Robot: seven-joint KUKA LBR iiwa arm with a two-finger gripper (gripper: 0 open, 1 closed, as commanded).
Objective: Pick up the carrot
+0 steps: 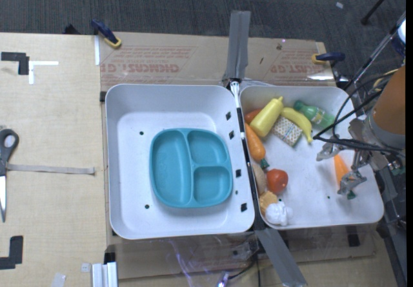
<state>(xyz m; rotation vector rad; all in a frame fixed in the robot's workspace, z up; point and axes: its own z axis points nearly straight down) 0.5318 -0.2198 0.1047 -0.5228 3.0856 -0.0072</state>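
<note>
Toy food lies heaped in the right-hand bin (361,215), apparently tipped there as a picking jumble, not arranged. Most of it crowds around and below the yellow bottle (267,115). The carrot (255,142), orange with a green stub at its lower end, lies just below that bottle and flat along the bin's inner wall. This position will likely leave little room on its wall side. A banana (298,121) and a green bottle (312,112) sit just right of the yellow bottle, and a tomato (277,180) and a white lump (279,214) lie below it.

The end effector (352,184) hangs far to the right of the yellow bottle and lower, near the bin's outer wall, well apart from the carrot. Whether it is released or clenched cannot be told. An orange tapered piece (340,168) sits just beside it; it may be a second carrot, but that is unclear. A teal divided plate (191,167) sits in the left bin (122,150), left of the bottle, presumably as a set-down place.
</note>
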